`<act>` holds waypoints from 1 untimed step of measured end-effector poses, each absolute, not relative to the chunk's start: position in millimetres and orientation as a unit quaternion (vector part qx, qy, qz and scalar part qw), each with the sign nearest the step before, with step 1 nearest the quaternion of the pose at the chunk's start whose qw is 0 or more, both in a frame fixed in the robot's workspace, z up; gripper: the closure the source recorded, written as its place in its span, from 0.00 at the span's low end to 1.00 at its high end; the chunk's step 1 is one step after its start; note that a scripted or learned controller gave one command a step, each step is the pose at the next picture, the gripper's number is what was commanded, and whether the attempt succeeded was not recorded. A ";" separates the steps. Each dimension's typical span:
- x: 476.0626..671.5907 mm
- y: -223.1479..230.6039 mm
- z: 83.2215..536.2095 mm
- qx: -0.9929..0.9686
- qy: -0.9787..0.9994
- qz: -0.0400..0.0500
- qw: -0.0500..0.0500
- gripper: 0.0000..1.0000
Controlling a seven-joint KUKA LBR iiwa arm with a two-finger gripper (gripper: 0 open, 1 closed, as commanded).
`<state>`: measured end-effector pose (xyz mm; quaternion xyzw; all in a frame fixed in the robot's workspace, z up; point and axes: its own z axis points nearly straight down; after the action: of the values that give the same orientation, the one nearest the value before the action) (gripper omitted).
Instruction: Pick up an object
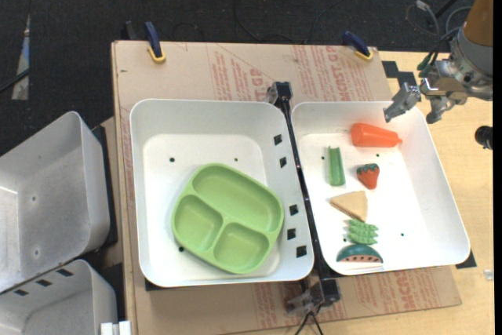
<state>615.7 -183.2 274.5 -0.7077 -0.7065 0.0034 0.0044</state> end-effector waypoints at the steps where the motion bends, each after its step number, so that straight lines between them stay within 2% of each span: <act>1: 617.7 -182.7 281.4 -0.707 -0.707 0.000 -0.001 0.00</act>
<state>617.7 -182.7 281.4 -0.7068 -0.7074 0.0002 -0.0006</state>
